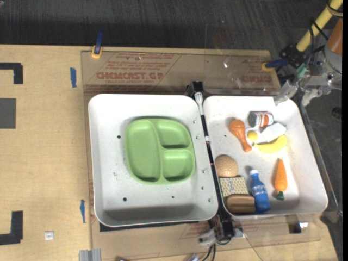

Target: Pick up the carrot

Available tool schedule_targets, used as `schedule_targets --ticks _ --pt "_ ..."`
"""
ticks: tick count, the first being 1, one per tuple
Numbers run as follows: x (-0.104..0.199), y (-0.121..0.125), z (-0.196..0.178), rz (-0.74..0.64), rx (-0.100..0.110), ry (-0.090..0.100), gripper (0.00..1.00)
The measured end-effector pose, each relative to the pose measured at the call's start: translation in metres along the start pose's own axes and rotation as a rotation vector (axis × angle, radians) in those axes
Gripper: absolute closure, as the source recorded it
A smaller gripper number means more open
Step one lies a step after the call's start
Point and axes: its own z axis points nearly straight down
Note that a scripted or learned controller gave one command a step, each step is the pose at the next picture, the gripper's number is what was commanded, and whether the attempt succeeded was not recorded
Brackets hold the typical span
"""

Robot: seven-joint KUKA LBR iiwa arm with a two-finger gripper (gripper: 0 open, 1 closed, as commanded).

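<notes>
The carrot [280, 176] is orange with a small green top. It lies lengthwise in the right bin [312, 145], close to that bin's right wall, its green end towards the front. My gripper [302, 87] hangs above the right bin's far right corner, well away from the carrot and beyond the bin's back rim.
The right bin also holds an orange drumstick [239, 133], a banana [273, 144], a small can [260, 118], a blue bottle [260, 190] just left of the carrot, and bread items [228, 167]. A green divided plate [160, 148] sits in the left bin [106, 145].
</notes>
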Motion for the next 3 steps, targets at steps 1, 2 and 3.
schedule_targets --ticks 1,2,3 --pt "0.001 -0.049 0.124 -0.162 0.003 0.015 0.00" --pt "-0.002 -0.090 0.129 -0.319 -0.014 0.009 0.00" --pt "-0.003 -0.165 0.129 -0.352 -0.011 0.009 0.00"
